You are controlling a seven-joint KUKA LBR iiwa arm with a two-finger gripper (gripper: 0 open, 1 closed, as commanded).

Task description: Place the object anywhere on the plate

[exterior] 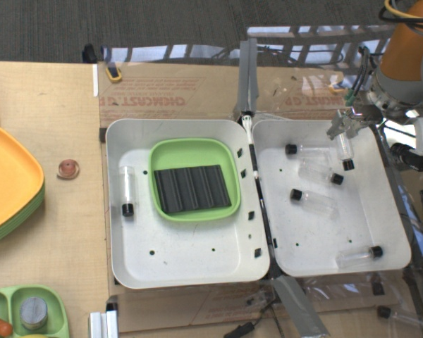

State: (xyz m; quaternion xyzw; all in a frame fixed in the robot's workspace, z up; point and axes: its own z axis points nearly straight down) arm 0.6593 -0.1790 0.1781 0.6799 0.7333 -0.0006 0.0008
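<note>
Clear plastic vial (345,152) with a black cap hangs pinched in the closed end effector (343,134) over the right bin (381,210) at two o'clock, so transport comes next: carrying it toward nine o'clock onto the green plate (194,150).

Green square plate (194,153), rounded corners, flat in left bin, ribbed dark slab on it. Clear vial (345,150) with black cap, tilted near-upright, cap lowest, over right bin's far side.
</note>
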